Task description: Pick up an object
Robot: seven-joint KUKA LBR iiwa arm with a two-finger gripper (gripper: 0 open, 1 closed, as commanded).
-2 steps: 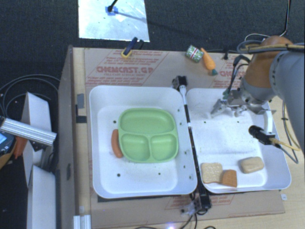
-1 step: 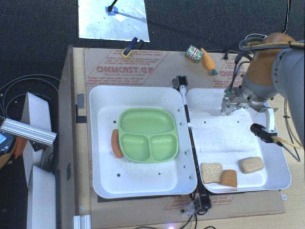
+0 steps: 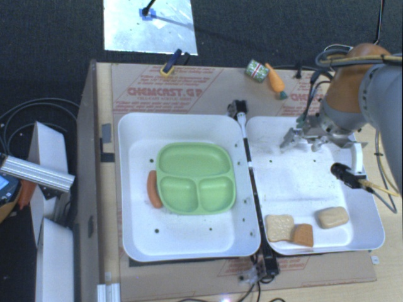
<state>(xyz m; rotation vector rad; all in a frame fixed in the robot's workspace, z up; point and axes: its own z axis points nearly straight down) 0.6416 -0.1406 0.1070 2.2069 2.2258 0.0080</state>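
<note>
In the camera view, the arm (image 3: 362,87) reaches in from three o'clock and its end effector (image 3: 302,137) hangs over the upper part of the right bin (image 3: 296,175), near that bin's twelve o'clock edge. Its metal fingers (image 3: 291,138) look splayed somewhat apart, and nothing sits between them, so it carries no load.

The candidates for picking lie at the right bin's six o'clock end: a pale bread slice (image 3: 279,226), touching an orange-brown piece (image 3: 303,234) at its three o'clock side, and a tan roll (image 3: 332,217) just beyond. The left bin (image 3: 135,168) holds a green divided plate (image 3: 195,178) with a sausage (image 3: 152,189) against its nine o'clock side.

I judge this the approach step, with no grasp made. The next move calls for travel toward six o'clock over one item, then a straight descent and a close. The roll, standing apart, seems the cleanest target.
</note>
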